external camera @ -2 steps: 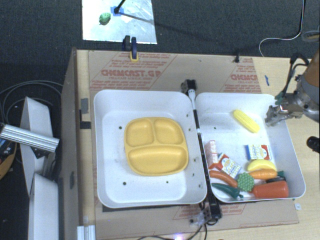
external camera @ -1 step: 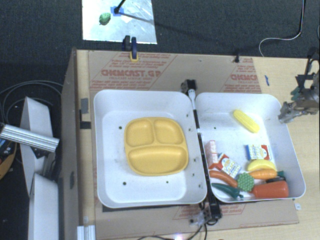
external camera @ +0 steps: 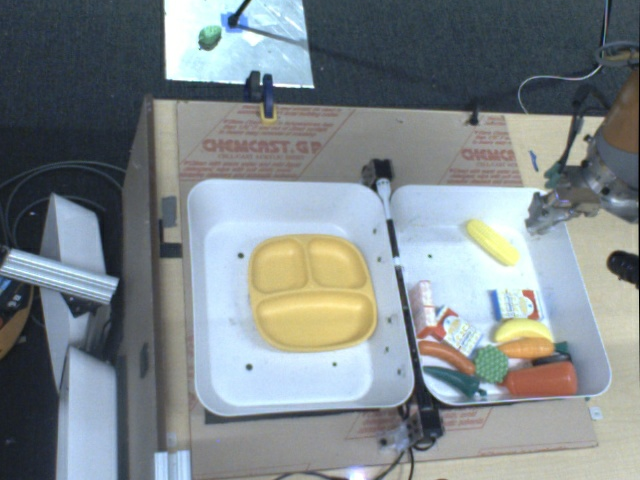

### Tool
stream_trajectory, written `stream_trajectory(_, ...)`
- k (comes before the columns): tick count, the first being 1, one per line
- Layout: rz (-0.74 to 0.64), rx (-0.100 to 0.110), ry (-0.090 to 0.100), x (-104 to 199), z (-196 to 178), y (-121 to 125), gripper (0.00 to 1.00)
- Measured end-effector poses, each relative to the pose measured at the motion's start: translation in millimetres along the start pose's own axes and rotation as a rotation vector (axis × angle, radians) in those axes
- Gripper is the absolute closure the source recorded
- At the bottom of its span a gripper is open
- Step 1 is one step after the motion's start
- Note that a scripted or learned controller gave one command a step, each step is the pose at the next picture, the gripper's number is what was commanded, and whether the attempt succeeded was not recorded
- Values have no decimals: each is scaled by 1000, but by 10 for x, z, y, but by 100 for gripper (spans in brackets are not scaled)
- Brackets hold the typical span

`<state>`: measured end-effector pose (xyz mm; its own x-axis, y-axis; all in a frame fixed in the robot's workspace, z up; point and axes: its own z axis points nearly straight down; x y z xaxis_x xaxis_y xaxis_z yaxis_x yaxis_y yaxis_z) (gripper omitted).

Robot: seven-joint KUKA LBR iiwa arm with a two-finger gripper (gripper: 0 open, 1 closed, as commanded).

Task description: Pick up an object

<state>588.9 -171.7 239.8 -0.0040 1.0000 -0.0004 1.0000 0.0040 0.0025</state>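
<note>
**End effector above the right bin's far edge**

The end effector [external camera: 545, 211] hangs over the right bin's [external camera: 580, 298] far right rim; its grip state cannot be told. A yellow corn cob [external camera: 493, 241] lies just beside it. Other toy foods [external camera: 495, 348] crowd the near corner. The left bin [external camera: 215, 268] holds a yellow divided plate [external camera: 310, 293].

Arm at right bin's far right edge
Gripper [external camera: 548, 211] hovered by right bin [external camera: 585, 298] rim; yellow corn [external camera: 493, 241] nearby, yellow tray [external camera: 310, 292] filled left bin [external camera: 215, 268].
</note>
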Motion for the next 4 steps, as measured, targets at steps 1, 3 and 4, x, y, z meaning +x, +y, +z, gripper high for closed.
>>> stream_trajectory(1,0,1,0,267,195,-128,100)
stream_trajectory(3,-1,-1,1,456,-359,-110,100)
stream_trajectory(4,-1,-1,0,545,-343,201,100)
